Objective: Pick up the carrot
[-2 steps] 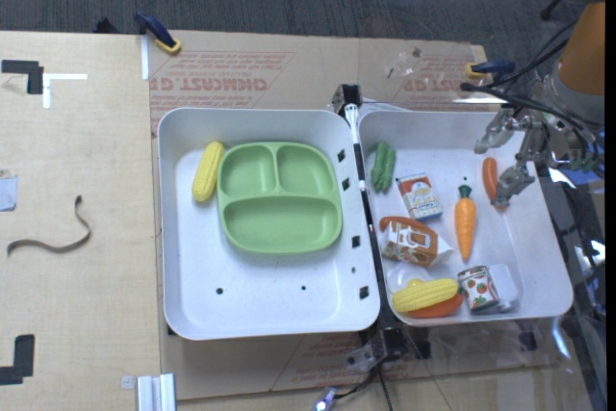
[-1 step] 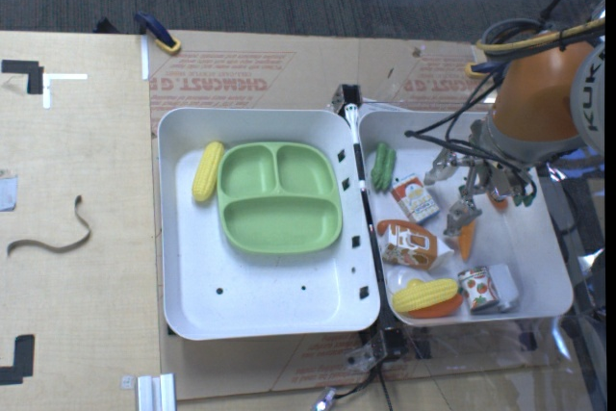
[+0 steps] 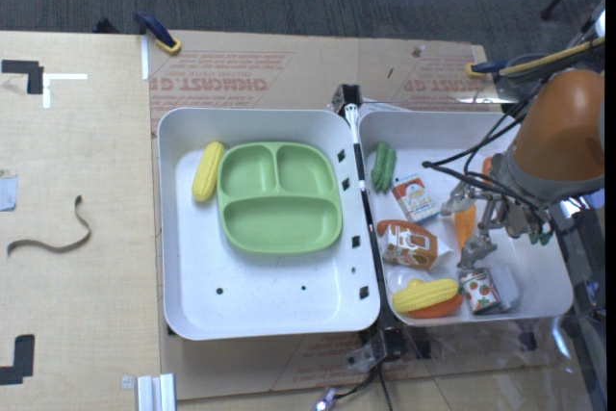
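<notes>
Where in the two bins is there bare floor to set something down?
Left white bin: bare floor in front of the green divided plate, which has the yellow corn cob to its left. Right white bin: crowded with packets, gripper and orange carrot.

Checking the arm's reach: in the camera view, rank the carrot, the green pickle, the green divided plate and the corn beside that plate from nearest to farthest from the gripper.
1. carrot, right bin, beside the gripper
2. green pickle, right bin's left side
3. green divided plate, left bin
4. corn, left of the plate
</notes>
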`<state>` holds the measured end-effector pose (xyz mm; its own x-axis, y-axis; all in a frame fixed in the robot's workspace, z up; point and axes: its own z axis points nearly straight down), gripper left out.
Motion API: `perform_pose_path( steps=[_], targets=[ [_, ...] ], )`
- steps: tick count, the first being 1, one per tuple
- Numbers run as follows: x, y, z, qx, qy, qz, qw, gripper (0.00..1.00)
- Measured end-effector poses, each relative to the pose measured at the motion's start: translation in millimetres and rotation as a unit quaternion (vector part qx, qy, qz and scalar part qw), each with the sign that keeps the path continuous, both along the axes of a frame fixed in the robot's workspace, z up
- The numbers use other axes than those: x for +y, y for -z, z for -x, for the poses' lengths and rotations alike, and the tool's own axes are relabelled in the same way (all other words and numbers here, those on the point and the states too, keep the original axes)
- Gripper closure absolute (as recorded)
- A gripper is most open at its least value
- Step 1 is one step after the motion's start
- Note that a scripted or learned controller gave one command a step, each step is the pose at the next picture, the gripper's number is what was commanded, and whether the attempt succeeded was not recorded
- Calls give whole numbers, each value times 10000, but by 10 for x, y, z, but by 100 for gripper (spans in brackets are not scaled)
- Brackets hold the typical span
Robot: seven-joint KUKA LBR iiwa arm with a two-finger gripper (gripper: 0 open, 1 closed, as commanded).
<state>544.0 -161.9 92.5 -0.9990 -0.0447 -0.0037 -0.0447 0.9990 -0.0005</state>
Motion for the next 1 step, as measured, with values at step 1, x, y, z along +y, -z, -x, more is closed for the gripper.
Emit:
perform_pose_path(
  steps=[1],
  targets=[
    [13, -101, -23, -26, -17, 9, 10000, 100]
  ],
)
